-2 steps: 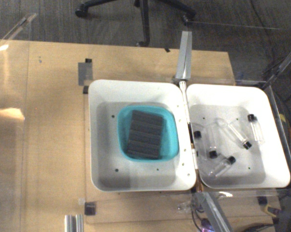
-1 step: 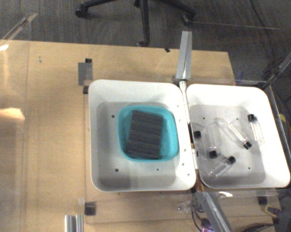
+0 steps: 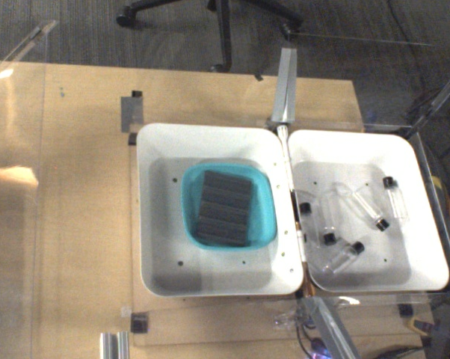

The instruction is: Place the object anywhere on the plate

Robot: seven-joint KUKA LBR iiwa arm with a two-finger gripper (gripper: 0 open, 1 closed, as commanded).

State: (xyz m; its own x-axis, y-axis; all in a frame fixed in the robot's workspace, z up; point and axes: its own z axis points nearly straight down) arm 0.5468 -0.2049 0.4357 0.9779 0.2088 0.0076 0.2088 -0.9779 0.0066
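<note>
Left, dark ridged block (image 3: 225,209) on teal plate (image 3: 264,223), seemingly clear vials (image 3: 359,208) right

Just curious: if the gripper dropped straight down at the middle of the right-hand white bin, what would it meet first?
Probably a clear plastic vial with a black cap; otherwise the white bin's bare floor between vials.

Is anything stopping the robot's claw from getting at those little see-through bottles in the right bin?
Probably not. The clear bottles lie loose in the open right bin, uncovered from above. They sit close together, though, so picking just one might be tricky. The teal plate waits in the left bin.
</note>
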